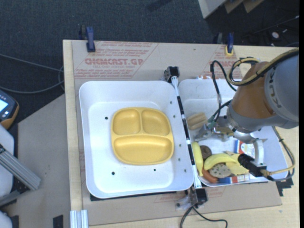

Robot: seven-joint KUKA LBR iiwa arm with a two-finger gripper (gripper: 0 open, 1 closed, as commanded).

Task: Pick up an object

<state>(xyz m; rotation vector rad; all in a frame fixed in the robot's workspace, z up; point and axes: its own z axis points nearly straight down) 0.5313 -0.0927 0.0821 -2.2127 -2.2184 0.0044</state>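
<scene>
Reaching in from the right, the arm [266, 96] hangs over the right bin [199, 88]; the pincer's state cannot be told. A yellow tray [141, 136] lies in the left bin [95, 127].

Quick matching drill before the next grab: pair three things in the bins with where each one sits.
Things:
1. yellow divided plate
2. banana
3. tan block

Places:
A. right bin, near its front edge
B. middle of the left bin
C. right bin, close to the divider, just behind the banana

Pairs: 1-B, 2-A, 3-C
</scene>
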